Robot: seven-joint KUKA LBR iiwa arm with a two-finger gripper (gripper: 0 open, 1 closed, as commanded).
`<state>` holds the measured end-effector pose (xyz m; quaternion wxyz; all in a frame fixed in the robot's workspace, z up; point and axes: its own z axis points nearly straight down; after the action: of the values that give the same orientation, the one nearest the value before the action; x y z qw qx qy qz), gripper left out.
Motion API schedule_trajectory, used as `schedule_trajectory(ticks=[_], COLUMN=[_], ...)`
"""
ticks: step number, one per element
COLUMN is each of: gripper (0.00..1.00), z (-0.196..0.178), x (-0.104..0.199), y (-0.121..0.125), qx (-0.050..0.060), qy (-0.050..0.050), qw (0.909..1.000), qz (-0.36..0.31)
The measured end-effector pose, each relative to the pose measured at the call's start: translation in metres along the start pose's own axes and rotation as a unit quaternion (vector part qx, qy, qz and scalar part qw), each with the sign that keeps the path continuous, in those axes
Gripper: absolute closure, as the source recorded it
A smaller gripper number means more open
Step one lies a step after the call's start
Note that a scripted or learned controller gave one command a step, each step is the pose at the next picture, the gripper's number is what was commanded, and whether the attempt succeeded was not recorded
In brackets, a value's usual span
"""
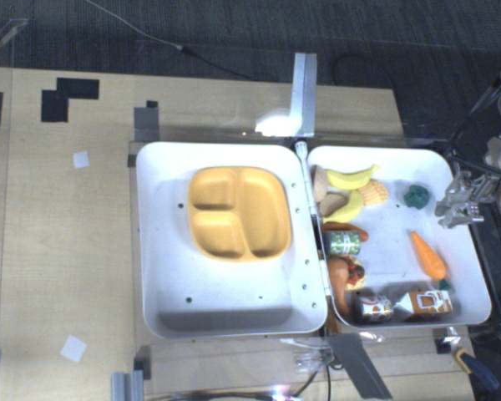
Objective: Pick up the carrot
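In the right-hand shallow white bin point(463, 295), near its right wall, lies the small orange tapered carrot point(429, 256) — long axis runs up-left to down-right, thin tip up-left, fat end down-right. The metal two-finger gripper point(459, 207) sits just up-right of the carrot, apart from it; can't tell how wide it is. Risks: approx. diagonal lie vs. finger line, so it may roll out; the wall right of the carrot crowds one finger — the brown juice carton point(428, 303) just below the carrot could get bumped.

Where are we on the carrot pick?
Done: nothing visible. The carrot lies loose on the right bin floor, near its right wall. In hand: the gripper sits at the bin's right rim, up-right of the carrot, not touching. Left: descend, grasp, lift.
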<state>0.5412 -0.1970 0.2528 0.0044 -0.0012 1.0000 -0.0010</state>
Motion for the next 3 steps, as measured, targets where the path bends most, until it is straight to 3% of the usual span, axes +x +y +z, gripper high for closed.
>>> schedule_trajectory(ticks=[1, 2, 3], gripper=[0.00, 0.00, 0.00], z=[0.162, 0.162, 0.162], x=[-0.002, 0.046, 0.039], y=[-0.009, -0.009, 0.034], qx=[0.002, 0.002, 0.001], qy=[-0.004, -0.004, -0.005], qw=[0.9993, 0.9983, 0.9823], qz=[-0.038, -0.059, 0.187])
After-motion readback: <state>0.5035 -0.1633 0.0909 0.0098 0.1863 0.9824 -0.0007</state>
